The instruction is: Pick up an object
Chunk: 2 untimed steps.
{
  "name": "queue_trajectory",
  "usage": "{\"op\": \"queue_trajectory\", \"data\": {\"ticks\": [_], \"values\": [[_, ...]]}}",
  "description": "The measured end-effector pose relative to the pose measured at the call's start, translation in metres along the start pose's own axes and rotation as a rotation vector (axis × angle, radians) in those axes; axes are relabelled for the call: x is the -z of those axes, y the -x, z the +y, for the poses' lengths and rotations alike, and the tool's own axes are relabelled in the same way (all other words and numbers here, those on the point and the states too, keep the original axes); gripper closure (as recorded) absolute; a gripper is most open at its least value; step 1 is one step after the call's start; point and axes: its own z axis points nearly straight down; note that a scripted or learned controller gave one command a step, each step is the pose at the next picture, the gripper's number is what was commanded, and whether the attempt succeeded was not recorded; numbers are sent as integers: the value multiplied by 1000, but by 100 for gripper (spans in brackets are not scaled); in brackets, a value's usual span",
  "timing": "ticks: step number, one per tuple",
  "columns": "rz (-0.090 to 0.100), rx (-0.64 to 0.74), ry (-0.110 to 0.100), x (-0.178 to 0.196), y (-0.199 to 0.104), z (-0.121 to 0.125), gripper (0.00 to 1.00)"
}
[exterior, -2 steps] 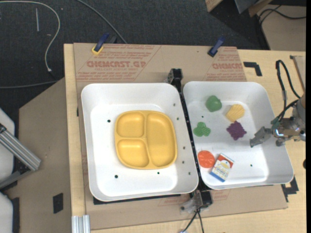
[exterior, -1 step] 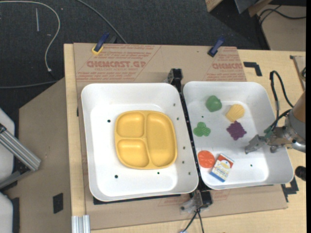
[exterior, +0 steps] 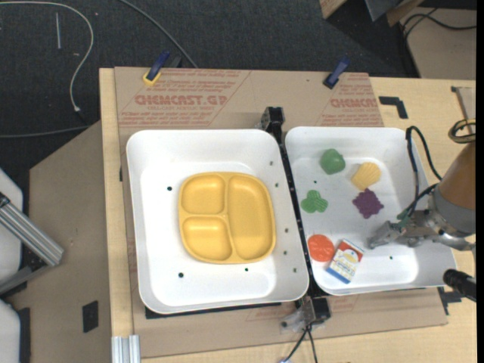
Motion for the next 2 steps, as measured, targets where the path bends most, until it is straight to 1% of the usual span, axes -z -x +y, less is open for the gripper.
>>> {"op": "queue_trajectory", "data": {"ticks": [1, 2], "values": [[-2, 0, 6, 14, 0, 1, 100], [-6, 2, 11, 70, 5, 12, 100]]}}
